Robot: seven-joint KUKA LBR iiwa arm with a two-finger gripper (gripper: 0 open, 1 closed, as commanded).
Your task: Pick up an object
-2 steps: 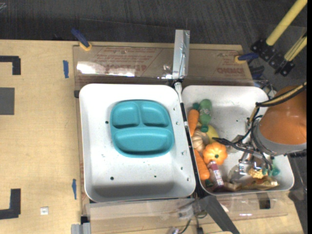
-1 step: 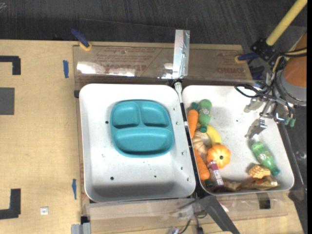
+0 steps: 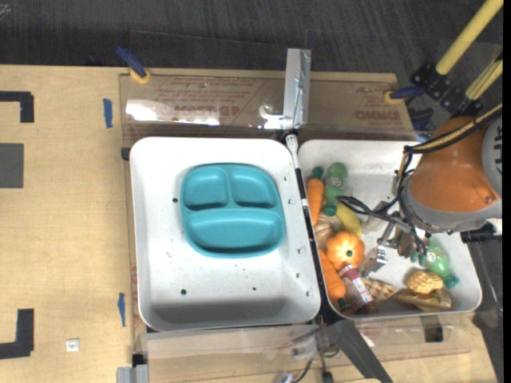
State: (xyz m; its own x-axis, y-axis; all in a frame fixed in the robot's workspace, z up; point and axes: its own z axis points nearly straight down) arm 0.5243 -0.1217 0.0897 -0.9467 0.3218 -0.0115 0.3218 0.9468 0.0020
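The right bin holds a jumble of toy foods. An orange carrot lies along its left wall, with a green piece and a yellow banana beside it. A round orange fruit sits lower down, next to a red bottle. A tan pastry and a small green item lie at the lower right. My gripper hangs low over the bin's middle, just right of the orange fruit, below the orange wrist band. Nothing shows as held in it.
The left bin carries a teal divided plate. A clear taped panel and a metal post stand behind the bins. Yellow rods cross the upper right corner. Wooden bench surface lies to the left.
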